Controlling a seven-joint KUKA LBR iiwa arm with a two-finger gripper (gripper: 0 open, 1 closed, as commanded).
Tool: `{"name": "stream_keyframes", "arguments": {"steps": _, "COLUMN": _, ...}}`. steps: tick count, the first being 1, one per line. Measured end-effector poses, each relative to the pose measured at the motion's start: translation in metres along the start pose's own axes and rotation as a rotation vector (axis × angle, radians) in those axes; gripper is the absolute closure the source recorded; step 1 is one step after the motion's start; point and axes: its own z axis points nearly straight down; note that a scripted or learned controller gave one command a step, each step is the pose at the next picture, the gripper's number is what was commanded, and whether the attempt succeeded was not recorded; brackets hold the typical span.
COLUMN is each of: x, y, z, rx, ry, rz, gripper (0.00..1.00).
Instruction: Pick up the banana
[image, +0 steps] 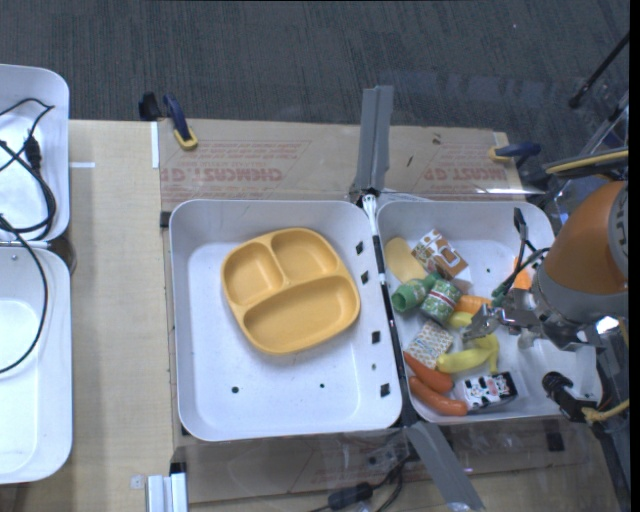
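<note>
Camera view, left to right: left bin (200, 400) holds a yellow divided plate (290, 290). Right bin (450, 212) is crowded w/ a green can (410, 294), snack packets (440, 254), two carrots (432, 385) & a small carton (489, 389). Banana (470, 355) lies mid-bin among them, long axis approx. left-right, right end tilted up. Gripper (487, 322) sits just above banana's right end; can't tell how wide the jaws are.

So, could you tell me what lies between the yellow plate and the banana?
In the camera view, the bins' adjoining walls come first after the plate. Then, in the right bin, a checkered packet sits just left of the banana.
</note>
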Motion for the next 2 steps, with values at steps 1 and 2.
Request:
{"name": "stream_keyframes", "arguments": {"steps": 1, "x": 0.0, "y": -0.001, "z": -0.007, "rx": 0.004, "ry": 0.0, "rz": -0.001, "gripper": 1.0}}
{"name": "stream_keyframes", "arguments": {"steps": 2, "x": 0.047, "y": 0.018, "z": -0.13, "rx": 0.0, "ry": -0.003, "rz": -0.065, "gripper": 1.0}}
